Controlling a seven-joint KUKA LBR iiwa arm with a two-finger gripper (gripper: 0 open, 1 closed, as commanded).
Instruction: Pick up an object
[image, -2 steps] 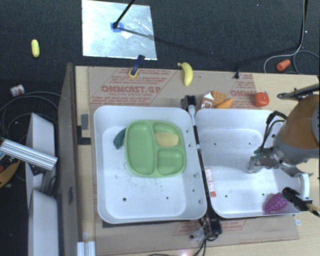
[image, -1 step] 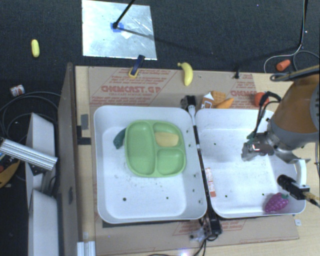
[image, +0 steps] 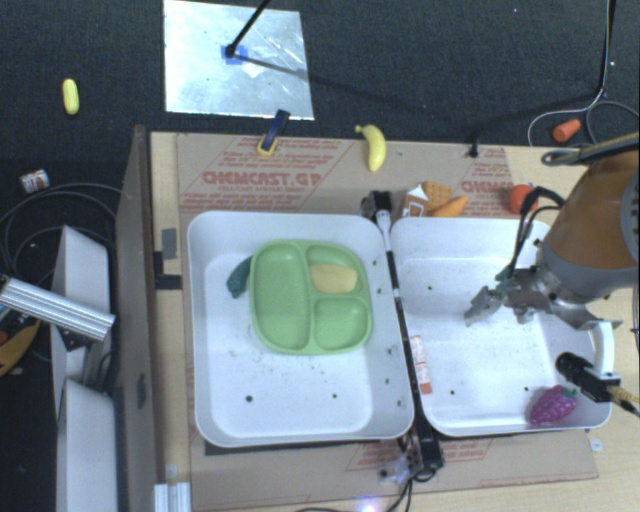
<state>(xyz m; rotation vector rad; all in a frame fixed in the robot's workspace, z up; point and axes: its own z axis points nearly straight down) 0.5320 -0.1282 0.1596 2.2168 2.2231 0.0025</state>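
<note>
the grey arm with its orange band reaches in from the right, and its two-finger tool (image: 487, 303) hovers over the bare floor of the right shallow white bin (image: 450, 400); its fingers look spread apart with nothing between them. a purple bunch of toy grapes (image: 553, 405) lies in that bin's near right corner, well apart from the tool. the left shallow white bin (image: 230, 400) holds a light green divided plastic plate (image: 305, 300) (a pale yellow piece (image: 335, 277) sits in its upper right compartment), with a dark teal object (image: 238, 276) touching the plate's left edge. a yellow toy banana (image: 373, 147) lies on the counter behind the bins.
</note>
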